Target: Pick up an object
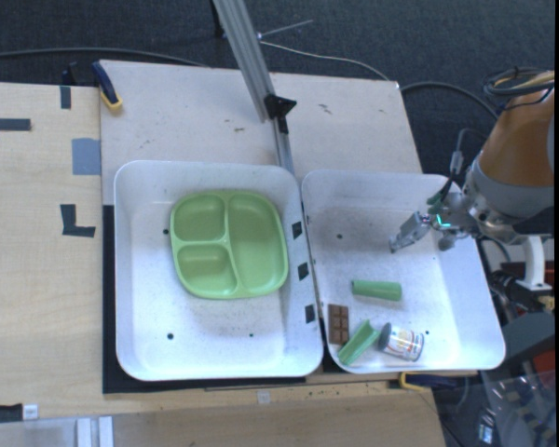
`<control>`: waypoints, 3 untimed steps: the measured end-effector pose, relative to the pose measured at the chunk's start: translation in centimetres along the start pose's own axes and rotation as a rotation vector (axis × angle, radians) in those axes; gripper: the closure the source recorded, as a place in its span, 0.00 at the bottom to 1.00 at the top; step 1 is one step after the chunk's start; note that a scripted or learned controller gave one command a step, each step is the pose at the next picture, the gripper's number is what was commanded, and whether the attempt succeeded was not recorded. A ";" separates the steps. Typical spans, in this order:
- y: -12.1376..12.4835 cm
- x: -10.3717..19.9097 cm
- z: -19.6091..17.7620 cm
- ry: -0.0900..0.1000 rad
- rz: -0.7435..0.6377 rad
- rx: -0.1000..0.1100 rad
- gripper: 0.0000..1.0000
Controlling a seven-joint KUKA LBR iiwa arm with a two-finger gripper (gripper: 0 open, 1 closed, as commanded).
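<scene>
Tool (402, 238) low over right bin (466, 343), upper part; finger state impossible to tell. Nothing seen gripped. Green block (376, 291) just below tool. Second green block (356, 343), brown bar (339, 322), small jar (402, 343) near front wall. Green divided plate (229, 244) in left bin (140, 343).

arm (522, 156) cut off at right edge, small can (402, 343) label unreadable
</scene>
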State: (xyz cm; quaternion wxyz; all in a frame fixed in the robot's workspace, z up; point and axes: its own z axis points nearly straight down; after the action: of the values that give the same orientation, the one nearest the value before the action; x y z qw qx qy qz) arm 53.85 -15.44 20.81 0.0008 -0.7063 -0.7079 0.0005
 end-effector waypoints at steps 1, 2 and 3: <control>0.6 0.5 4.8 0.000 0.000 0.004 0.00; 0.8 0.2 11.1 0.000 0.001 0.006 0.00; 0.8 0.2 11.9 -0.002 0.001 0.000 0.00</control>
State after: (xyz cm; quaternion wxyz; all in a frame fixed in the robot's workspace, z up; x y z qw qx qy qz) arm 54.65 -15.27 8.93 0.0001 -0.7065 -0.7077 0.0009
